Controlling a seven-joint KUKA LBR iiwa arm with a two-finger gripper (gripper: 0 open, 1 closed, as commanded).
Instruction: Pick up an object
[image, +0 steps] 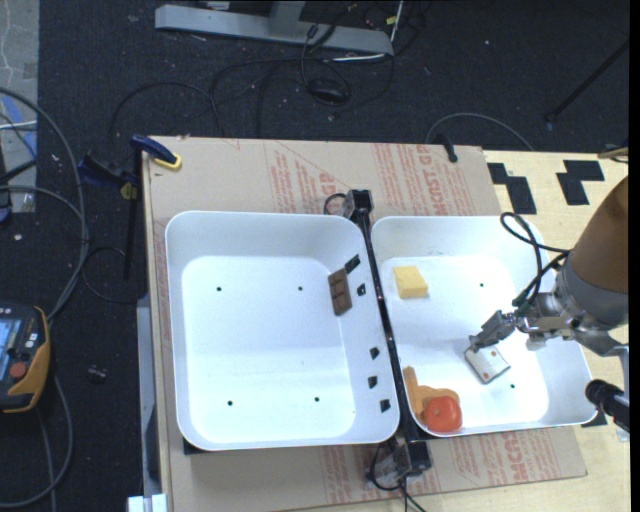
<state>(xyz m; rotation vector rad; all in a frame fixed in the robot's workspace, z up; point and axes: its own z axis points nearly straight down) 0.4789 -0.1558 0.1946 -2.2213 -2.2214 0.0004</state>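
In the right bin (520, 410), my gripper (492, 336) reaches in from the right and hangs low over the floor. A small grey-white block (487, 363) lies just under and in front of its tip, touching or nearly touching it. A yellow block (410, 282) sits at the bin's back left. An orange and red object (438, 406) rests in the front left corner. A brown block (341, 293) lies at the right side of the left bin (200, 330).
The divider (378, 320) between the two bins carries several small black marks. Cables (528, 250) loop over the right bin's back right corner, near the arm (600, 270). Cardboard (300, 170) surrounds both bins.
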